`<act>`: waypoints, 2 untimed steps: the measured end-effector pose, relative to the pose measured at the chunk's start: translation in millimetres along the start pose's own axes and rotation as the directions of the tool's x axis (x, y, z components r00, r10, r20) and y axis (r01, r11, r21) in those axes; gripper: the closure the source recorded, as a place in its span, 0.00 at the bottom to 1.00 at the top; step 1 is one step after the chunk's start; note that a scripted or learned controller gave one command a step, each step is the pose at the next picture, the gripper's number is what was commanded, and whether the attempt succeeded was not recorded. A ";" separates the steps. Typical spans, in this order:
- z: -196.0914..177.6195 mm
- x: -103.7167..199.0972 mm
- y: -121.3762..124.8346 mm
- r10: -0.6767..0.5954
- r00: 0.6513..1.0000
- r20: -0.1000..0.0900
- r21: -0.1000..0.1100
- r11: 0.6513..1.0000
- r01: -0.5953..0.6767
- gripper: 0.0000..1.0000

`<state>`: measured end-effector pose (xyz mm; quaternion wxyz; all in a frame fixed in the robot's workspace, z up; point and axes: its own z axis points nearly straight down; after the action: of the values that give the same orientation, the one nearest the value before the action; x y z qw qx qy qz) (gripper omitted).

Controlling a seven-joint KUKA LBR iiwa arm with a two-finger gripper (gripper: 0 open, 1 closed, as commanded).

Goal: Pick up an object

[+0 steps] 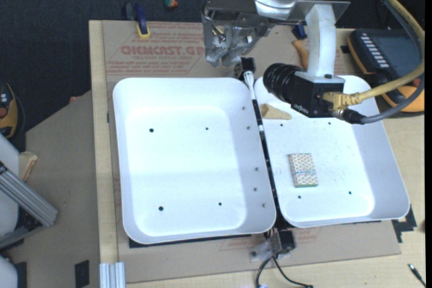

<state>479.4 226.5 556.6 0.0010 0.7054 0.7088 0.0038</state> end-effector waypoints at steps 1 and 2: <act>0.6 -0.1 0.0 0.000 1.000 0.001 0.001 1.000 0.000 0.00; -10.4 0.8 0.3 -0.001 1.000 -0.001 -0.003 1.000 0.001 1.00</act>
<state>479.6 227.2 567.0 0.0015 0.7051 0.7091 0.0052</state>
